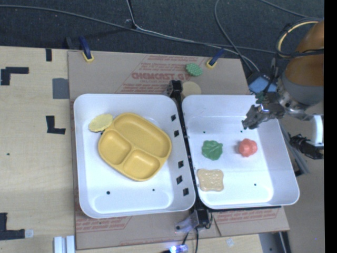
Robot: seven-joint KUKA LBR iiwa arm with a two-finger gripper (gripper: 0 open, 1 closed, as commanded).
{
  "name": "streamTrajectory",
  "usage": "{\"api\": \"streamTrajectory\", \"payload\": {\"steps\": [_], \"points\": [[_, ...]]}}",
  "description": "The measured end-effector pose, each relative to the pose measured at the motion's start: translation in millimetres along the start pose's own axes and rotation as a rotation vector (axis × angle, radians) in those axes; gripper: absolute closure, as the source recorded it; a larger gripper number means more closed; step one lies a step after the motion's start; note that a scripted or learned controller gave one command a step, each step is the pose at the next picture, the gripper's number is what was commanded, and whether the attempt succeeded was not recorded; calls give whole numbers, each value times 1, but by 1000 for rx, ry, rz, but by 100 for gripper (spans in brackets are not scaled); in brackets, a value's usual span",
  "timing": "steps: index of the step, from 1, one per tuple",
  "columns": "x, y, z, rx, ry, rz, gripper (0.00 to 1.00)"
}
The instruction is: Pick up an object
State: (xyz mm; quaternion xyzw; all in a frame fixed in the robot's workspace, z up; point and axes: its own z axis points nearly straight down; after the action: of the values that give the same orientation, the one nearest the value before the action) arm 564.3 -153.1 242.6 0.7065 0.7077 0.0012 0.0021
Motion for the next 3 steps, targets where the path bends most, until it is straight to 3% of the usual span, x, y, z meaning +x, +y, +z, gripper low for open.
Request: {"api": "streamTrajectory", "payload": {"steps": [1,2,3], "points": [[1,1,-25,3,1,0,100],[56,14,-27,5,3,-5,100],[109,13,-22,6,2,-4,100]]}}
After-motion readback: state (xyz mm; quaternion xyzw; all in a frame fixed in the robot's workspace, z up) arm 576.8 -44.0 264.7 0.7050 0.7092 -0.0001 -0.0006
